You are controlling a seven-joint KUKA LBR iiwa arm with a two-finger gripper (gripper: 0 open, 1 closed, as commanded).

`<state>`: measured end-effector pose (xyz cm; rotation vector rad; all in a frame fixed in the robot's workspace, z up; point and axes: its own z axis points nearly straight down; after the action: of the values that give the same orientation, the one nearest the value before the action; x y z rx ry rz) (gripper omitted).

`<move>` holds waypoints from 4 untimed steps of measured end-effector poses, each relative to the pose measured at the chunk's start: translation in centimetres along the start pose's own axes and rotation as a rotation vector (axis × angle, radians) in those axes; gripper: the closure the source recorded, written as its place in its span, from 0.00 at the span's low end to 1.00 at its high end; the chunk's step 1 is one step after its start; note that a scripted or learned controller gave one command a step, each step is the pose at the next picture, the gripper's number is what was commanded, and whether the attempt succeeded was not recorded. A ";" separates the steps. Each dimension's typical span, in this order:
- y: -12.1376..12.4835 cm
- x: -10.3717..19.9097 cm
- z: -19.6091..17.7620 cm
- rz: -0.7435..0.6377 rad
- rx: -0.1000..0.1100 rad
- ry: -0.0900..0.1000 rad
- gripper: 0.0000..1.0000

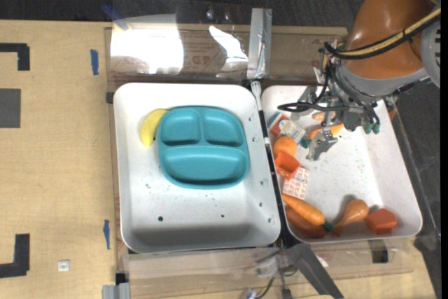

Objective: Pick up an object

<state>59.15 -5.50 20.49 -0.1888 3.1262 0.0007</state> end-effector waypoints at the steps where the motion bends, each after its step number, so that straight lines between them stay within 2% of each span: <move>1: -5.9 6.0 9.2 0.125 0.000 0.012 0.00; 2: -11.1 -2.9 11.6 0.149 0.003 -0.003 0.00; 3: -11.1 -3.3 10.2 0.149 0.005 -0.017 1.00; 4: -11.0 -3.2 10.3 0.149 0.004 -0.016 0.00</move>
<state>63.78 -16.07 10.21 0.0439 3.1159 -0.0037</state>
